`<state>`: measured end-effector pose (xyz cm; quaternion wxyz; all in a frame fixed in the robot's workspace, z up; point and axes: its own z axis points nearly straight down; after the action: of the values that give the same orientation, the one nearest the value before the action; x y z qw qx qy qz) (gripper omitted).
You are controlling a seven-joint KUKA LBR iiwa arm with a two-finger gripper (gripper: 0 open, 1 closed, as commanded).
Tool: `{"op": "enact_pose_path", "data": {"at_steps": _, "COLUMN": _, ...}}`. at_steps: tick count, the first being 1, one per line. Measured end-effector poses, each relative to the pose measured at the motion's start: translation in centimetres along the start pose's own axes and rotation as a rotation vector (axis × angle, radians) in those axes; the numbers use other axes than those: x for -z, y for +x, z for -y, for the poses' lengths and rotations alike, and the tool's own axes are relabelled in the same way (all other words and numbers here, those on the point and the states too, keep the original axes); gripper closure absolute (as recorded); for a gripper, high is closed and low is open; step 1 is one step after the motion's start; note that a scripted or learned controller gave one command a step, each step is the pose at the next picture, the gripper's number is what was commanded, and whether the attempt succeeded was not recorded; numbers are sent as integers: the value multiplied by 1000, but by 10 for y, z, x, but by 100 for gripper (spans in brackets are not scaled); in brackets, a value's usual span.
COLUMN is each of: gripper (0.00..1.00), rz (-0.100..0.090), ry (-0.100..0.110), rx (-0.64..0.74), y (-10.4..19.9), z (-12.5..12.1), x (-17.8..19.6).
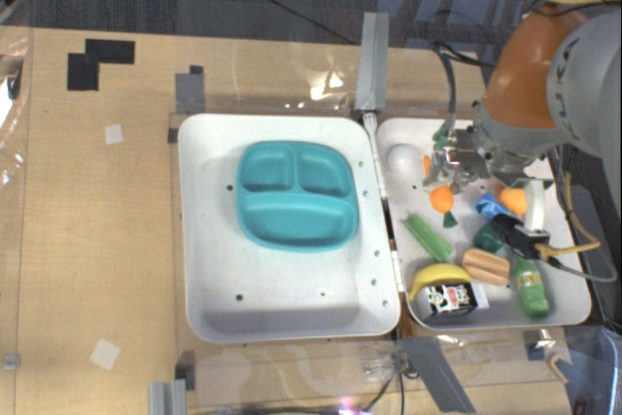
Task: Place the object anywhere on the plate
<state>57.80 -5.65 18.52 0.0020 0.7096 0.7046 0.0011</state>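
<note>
With toys crowding the right bin [573, 306], the gripper [449, 162] is risking a snag on the green stick [426, 235] or a slipped grasp before reaching the teal plate [296, 194], lying well to its left. The small orange ball [442, 199] is sitting just below the gripper, seemingly ungrasped; how wide the gripper stands cannot be told.
</note>
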Motion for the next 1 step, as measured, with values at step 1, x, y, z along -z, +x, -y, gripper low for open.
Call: {"op": "enact_pose_path", "data": {"at_steps": 1, "gripper": 100, "rz": -2, "ry": 0, "rx": 101, "y": 65, "z": -39, "x": -1}}
